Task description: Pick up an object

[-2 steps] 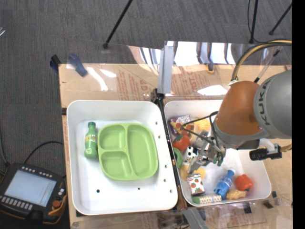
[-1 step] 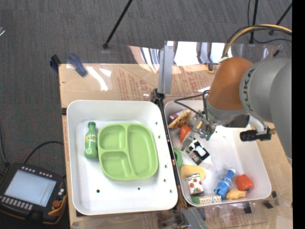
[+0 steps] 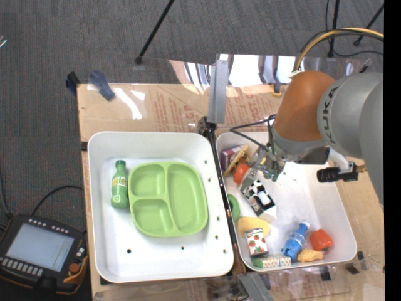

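Nearest the camera: teach pendant [image 3: 39, 248] on the floor at bottom left, then the near rim of the two white bins.

Left bin [image 3: 103, 243]: green divided plate [image 3: 168, 198] in the middle, small green bottle [image 3: 119, 184] touching its left edge, standing lengthwise near-to-far.

Right bin [image 3: 341, 227]: clutter. Near end has a strawberry-print cup [image 3: 255, 241], yellow piece [image 3: 252, 225], blue bottle [image 3: 295, 240] lying tilted, orange-red toy [image 3: 320, 239].

Black-and-white carton [image 3: 258, 197] lies mid-bin toward the left wall; orange item [image 3: 240, 172] and a purple box [image 3: 231, 155] sit farther back by the same wall.

Gripper [image 3: 265, 168] hangs over the far-left part of the right bin, arm coming in from the right. Claw state: cannot tell how far apart it stands, too small and cluttered; nothing visibly held.

Key relation: likely target is the black-and-white carton, just on the near side of the claw and slightly left, apart from it. Its long axis runs diagonally, far-left to near-right. Orange item lies just left of the claw, also a candidate.

Judgement: pick not yet made; next move needs a short shift nearward and down.
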